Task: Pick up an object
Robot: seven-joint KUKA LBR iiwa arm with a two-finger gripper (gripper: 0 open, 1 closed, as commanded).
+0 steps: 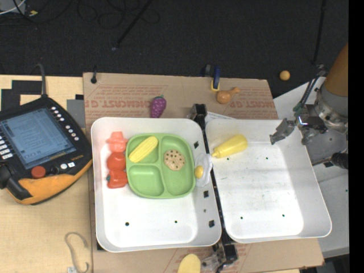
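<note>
Two shallow white plastic bins sit side by side on the counter, over a sheet of brown printed cardboard. Left bin: holds a green three-compartment plastic plate. A yellow toy corn cob lies tilted in the plate's upper-left compartment; a round tan toy cookie with dark chips lies in the upper-right compartment. A red and pink toy figure lies along the plate's left edge, touching it. A small yellow rounded piece sits at the plate's right edge, near the divide between the bins. Right bin: a yellow plastic squeeze-bottle-shaped toy lies on its side in the upper-left corner, well apart from the arm. Grey arm enters from the right; hand is over the right bin's upper-right rim, with one dark finger pointing down-left toward the bin. Nothing visible between the fingers; cannot tell how wide they stand. Behind the bins on the cardboard: a purple toy grape cluster and an orange pear-shaped toy. A small orange ball lies farther back right. A black and orange teach pendant with a screen rests on the counter left of the bins. A yellow rounded object lies at the front edge below the bins.
</note>
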